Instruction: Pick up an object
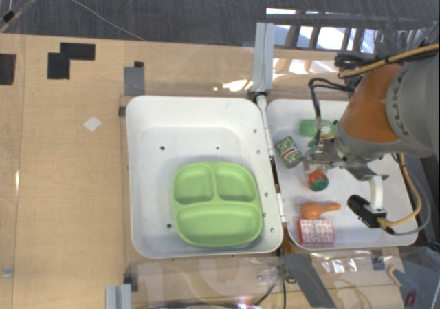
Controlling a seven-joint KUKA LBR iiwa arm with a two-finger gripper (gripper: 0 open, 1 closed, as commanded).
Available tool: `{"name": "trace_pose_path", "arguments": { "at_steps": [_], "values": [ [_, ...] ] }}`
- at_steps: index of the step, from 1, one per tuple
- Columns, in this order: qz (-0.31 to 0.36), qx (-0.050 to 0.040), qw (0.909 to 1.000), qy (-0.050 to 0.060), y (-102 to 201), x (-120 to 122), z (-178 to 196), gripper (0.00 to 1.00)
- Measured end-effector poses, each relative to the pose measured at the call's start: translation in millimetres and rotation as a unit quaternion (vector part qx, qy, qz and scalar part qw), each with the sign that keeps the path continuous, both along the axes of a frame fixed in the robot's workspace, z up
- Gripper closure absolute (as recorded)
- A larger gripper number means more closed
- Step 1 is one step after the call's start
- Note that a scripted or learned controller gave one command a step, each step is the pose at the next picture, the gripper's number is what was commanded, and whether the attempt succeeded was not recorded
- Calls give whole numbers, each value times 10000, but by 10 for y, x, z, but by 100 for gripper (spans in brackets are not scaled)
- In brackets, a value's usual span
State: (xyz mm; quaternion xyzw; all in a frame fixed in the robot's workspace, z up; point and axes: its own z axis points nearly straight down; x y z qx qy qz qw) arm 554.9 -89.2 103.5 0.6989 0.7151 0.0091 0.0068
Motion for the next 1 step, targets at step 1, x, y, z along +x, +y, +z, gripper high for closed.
{"name": "trace_pose_path", "arguments": {
  "at_steps": [1],
  "values": [
    [-231,-11,9997,100,567,-336,1177,100]
  ]
}}
